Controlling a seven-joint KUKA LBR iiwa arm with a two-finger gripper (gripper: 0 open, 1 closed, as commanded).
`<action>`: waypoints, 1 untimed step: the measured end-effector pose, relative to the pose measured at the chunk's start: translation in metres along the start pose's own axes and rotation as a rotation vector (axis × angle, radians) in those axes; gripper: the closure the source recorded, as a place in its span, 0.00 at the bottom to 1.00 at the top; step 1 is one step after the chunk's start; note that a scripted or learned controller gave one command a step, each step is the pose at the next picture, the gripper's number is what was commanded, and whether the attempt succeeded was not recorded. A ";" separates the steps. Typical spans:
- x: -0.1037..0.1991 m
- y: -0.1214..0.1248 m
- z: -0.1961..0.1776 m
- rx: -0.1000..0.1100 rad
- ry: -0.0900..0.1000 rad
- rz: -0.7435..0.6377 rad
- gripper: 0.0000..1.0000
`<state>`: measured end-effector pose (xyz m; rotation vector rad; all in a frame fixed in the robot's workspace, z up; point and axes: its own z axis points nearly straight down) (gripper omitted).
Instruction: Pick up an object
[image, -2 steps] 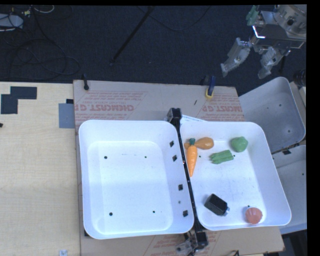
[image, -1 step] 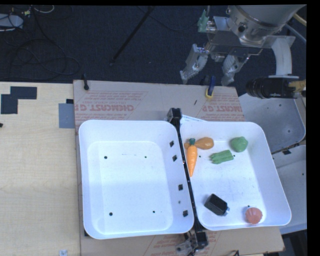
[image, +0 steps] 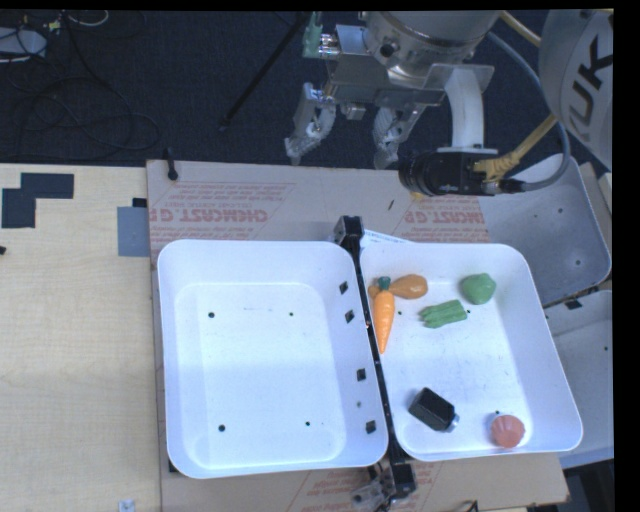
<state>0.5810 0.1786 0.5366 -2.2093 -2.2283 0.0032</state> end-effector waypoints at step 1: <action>-0.003 0.000 -0.010 0.004 -0.003 0.002 1.00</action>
